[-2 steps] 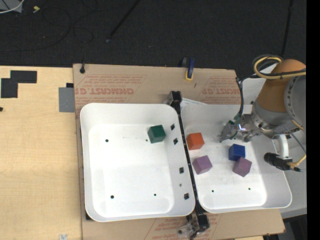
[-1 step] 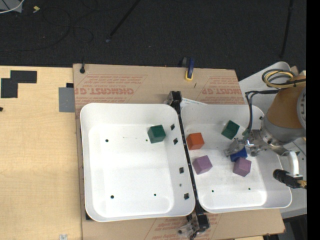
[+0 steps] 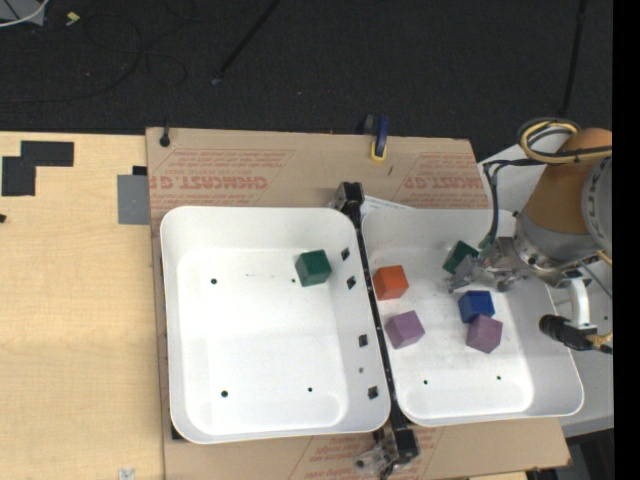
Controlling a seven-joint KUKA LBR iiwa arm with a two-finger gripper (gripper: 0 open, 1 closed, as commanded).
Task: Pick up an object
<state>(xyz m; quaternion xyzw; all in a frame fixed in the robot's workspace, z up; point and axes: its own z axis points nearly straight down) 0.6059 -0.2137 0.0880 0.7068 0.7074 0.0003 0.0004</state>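
Over the right bin (image 3: 560,393), the arm (image 3: 560,203) reaches in from the right, and its pincer (image 3: 480,268) hangs low at the far right part of that bin. Whether the pincer is released or clenched I cannot tell; the metal parts there blur together. A dark green block (image 3: 460,256) sits just beside it on its left, touching or nearly so, and I cannot say whether it is gripped. A blue block (image 3: 476,304) lies just near of the pincer, with a purple block (image 3: 484,333) right beside it on the near side. Farther left in the same bin are an orange block (image 3: 390,282) and a second purple block (image 3: 404,328), close to the divider. One green cube (image 3: 313,267) sits alone in the left bin (image 3: 200,408).

By my reading, the step in hand is the approach and closing on a block, most likely the dark green one. The next move calls for a firm close around a single block and then a straight lift. The blue block crowds the spot and could be nudged.
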